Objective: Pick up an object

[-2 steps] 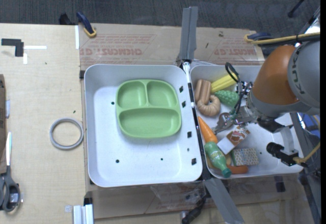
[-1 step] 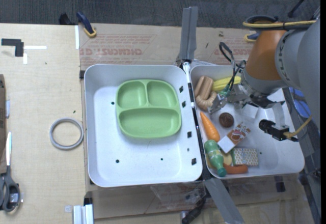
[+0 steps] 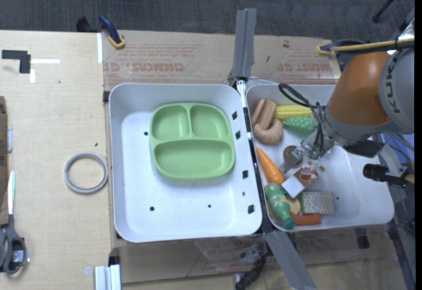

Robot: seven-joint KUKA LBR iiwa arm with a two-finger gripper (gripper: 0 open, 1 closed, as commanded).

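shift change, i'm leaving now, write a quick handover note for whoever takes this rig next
Gripper: down in the right bin among the toys; whether its fingers are open or shut cannot be told, and nothing shows as held.
Things: carrot, hot dog and corn lie in the right bin; green divided plate sits in the left bin.
Done: the arm has reached the toy pile.
Left: grasp an object and lift it.

left white bin (image 3: 125, 170) holds a pale green divided plate (image 3: 192, 139). right white bin (image 3: 356, 206) holds an orange carrot (image 3: 270, 165), yellow corn (image 3: 293, 111), a tan pretzel shape (image 3: 266, 121) and a green bottle (image 3: 279, 204). the arm's band (image 3: 359, 87) is orange.
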